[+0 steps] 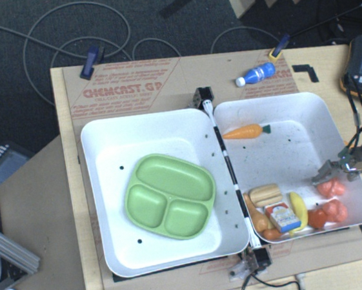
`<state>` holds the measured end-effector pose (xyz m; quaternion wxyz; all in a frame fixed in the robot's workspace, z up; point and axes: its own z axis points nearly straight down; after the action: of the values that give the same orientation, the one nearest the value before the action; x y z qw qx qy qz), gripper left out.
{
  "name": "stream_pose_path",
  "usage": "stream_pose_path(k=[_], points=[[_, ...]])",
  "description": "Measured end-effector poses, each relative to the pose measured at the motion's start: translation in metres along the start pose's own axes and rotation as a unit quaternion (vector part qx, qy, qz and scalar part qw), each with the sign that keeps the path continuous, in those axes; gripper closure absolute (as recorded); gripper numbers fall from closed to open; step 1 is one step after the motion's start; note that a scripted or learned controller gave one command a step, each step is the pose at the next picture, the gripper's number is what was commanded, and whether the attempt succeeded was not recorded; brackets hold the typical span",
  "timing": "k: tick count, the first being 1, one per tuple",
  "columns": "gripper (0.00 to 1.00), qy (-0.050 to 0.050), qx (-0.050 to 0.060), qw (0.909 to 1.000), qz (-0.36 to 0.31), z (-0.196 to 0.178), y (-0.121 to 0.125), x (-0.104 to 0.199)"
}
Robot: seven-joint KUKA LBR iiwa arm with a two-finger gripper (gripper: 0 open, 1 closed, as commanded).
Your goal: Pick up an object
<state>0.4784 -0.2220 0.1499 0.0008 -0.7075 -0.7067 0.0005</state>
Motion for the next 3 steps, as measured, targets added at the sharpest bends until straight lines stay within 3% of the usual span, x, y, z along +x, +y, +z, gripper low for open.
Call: stream_pose_path(k=[1, 2, 3], points=[[0.00, 0.002, 0.000, 1.0000, -0.002, 0.066, 0.001, 0.003], [1.00, 0.000, -0.001, 1.0000, 0.000, 0.055, 0.001, 0.001], [1.00, 0.000, -0.002, 1.0000, -0.002, -0.039, 0.055, 0.067]])
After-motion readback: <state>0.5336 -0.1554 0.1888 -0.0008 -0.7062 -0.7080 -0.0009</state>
